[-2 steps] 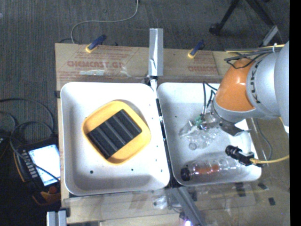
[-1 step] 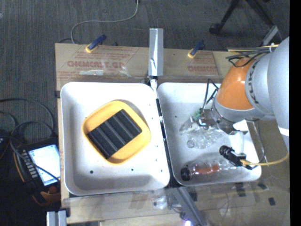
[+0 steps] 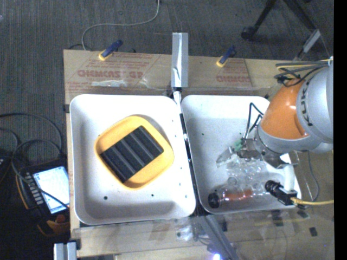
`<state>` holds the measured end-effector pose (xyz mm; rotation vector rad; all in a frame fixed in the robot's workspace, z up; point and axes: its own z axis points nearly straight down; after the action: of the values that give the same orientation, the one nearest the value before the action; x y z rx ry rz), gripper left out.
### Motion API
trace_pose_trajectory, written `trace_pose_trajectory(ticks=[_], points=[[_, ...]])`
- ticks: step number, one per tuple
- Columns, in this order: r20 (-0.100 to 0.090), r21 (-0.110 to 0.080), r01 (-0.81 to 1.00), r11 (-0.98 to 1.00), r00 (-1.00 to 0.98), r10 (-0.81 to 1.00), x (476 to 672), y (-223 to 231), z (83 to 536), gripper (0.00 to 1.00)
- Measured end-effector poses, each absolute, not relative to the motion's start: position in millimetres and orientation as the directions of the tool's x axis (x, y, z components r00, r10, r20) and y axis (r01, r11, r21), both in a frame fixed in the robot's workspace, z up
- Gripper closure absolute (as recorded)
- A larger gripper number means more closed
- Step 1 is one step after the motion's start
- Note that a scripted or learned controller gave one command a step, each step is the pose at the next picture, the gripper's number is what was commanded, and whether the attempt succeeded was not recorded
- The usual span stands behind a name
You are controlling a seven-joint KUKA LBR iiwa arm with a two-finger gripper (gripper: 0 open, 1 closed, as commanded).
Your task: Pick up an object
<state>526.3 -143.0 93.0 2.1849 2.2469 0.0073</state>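
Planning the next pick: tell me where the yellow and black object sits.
The yellow and black object lies mid-floor in the left bin, away from the arm.

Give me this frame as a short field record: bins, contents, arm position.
left bin: yellow pad with black ribbed top, lying at a slant
right bin: clear crumpled plastic item; dark bottle-like item along the near wall
arm: in from the right, over the right bin
gripper: low over the clear plastic; grasp cannot be told
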Motion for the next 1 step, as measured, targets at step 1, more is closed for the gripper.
trace_pose_trajectory(ticks=[1], points=[[0.004, -0.004, 0.990, -0.144, 0.144, 0.990, 509.0, -108.8, 111.3, 0.00]])
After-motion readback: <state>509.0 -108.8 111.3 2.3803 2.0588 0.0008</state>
